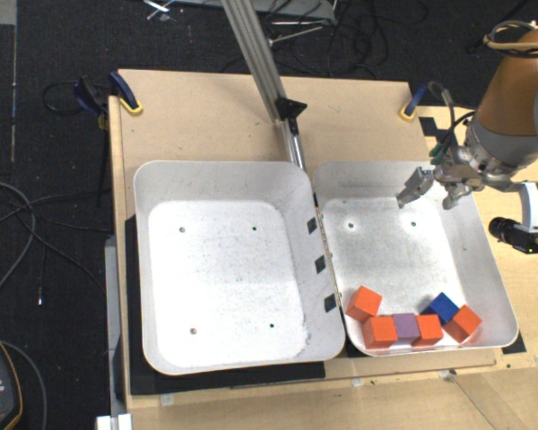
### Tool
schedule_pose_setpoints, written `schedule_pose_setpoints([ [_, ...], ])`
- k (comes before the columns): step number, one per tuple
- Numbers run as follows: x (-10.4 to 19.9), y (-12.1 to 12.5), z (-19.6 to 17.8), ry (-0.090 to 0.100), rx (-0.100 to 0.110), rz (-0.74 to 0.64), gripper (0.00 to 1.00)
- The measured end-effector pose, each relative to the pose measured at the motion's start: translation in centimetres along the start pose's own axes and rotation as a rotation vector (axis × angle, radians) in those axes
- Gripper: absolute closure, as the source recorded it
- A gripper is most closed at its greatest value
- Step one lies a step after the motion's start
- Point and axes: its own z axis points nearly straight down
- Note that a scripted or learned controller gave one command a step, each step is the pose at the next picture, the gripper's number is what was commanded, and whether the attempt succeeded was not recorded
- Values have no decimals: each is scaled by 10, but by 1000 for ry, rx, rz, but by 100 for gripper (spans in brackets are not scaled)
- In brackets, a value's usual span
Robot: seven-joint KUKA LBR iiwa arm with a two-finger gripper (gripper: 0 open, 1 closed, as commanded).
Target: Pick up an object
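Several blocks lie along the near edge of the right bin [484, 258]: an orange block [366, 302], another orange one [381, 331], a purple block [405, 328], an orange block [429, 329], a blue block [444, 306] and an orange block [464, 322]. My gripper [435, 191] hangs open above the far part of the right bin, well away from the blocks. Its two fingers [414, 187] are spread with nothing between them.
The left bin [152, 240] stands beside the right one. A slanted metal pole [255, 47] crosses the bench at the back and ends between the bins. Clamps [124, 95] sit at the bench's far corners.
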Motion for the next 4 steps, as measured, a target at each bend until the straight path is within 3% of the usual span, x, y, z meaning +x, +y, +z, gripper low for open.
schedule_pose_setpoints([
  [1, -11, 30, -93, -3, -12, -1, 0],
  [2, 7, -18, 67, 3, 9, 4, 0],
  [3, -21, 4, -75, -3, -11, 1, 0],
  [4, 20, -20, 67, 4, 8, 1, 0],
])
